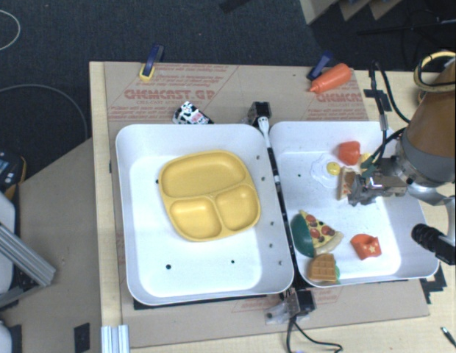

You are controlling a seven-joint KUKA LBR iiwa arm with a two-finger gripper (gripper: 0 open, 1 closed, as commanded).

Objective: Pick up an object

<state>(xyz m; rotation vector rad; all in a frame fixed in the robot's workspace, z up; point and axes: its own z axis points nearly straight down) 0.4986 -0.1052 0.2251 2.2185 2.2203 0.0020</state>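
My gripper [358, 188] is low over the middle of the right bin [404, 267], reaching in from the right under the grey and orange arm. A tan, bread-like piece [346, 184] sits right against its left side; whether it is gripped is unclear. A red-orange toy [349, 153] and a fried egg toy [329, 169] lie just beyond it. Nearer the front lie a pizza slice [316, 232], a waffle [323, 269] and a small red piece [366, 246].
The left bin [140, 271] holds a yellow divided plate [208, 194]. On the bench behind the bins lie an orange carrot toy [331, 78], a black-and-white spotted toy [190, 114] and a blue and yellow clamp [149, 63]. A black clip [259, 112] sits between the bins.
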